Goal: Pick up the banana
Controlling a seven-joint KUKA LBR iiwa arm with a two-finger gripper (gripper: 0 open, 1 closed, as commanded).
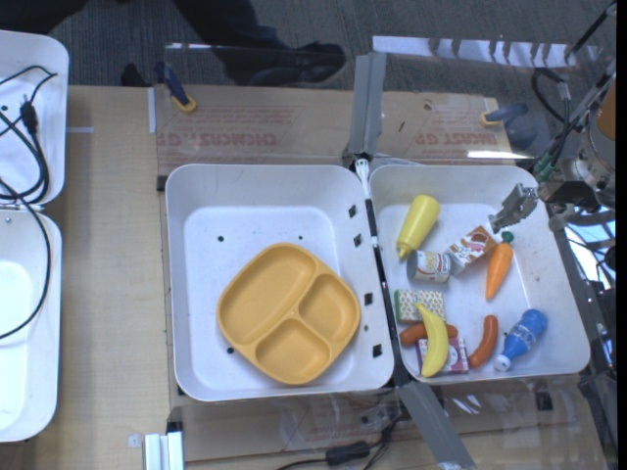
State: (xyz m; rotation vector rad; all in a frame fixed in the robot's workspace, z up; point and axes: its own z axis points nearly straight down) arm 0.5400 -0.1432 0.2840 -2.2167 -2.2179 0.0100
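While not yet lifted, lay toward the front of the right bin (545, 284): banana (429, 338), yellow, resting across a sausage (412, 336) and partly over a small pink packet (455, 358). Hovered near the bin's far right corner, well apart from the banana: gripper (515, 208). Could not tell whether spread or clenched, as seen at that slant. Carried nothing visible.

Judged barely begun: no approach over the fruit, no contact, no grasp. Left to do: travel across to the near side of the bin, descend, close on the banana, raise it clear of its neighbours.

Counted in the right bin: one banana, two sausages (the second (483, 342) beside a blue bottle (522, 335)), one carrot (499, 269), one yellow squeeze bottle (417, 223), one cracker (420, 305), two small cartons (471, 246) near the middle, one pink packet. Counted in the left bin (245, 213): one yellow divided plate (287, 312). Counted on the counter: two white bins, side by side.
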